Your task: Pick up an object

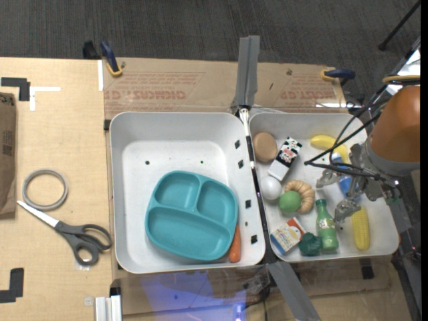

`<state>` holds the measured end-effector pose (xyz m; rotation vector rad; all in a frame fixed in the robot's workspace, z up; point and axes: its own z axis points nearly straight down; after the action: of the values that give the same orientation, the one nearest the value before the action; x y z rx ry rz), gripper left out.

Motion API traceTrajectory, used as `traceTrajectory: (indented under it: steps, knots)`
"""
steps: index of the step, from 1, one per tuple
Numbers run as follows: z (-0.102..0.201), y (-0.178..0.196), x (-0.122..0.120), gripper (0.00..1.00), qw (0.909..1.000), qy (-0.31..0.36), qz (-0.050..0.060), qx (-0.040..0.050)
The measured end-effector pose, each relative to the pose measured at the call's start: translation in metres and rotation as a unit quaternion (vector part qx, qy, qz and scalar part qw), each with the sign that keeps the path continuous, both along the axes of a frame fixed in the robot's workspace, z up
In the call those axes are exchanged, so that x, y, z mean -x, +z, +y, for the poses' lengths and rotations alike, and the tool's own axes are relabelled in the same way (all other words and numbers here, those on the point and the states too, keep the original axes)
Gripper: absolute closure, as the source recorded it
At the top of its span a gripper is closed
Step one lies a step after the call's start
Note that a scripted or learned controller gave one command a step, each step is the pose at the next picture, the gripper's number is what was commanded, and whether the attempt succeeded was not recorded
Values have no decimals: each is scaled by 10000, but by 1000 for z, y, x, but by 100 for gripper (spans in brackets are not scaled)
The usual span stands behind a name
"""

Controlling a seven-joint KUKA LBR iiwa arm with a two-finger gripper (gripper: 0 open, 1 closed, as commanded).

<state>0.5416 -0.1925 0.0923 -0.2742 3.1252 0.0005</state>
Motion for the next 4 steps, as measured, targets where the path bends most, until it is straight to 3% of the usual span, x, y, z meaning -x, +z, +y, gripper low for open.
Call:
traceTrajectory:
  steps: [1, 2, 3, 4]
  knots:
    - [-3, 0, 30, 0, 9999, 160, 11, 4]
    - [40, 0, -41, 0, 9941, 1082, -5, 1]
    - [-21, 2, -80, 0, 9876, 1567, -12, -43]
    - [-27, 0, -17, 0, 9913, 1316, 0, -4]
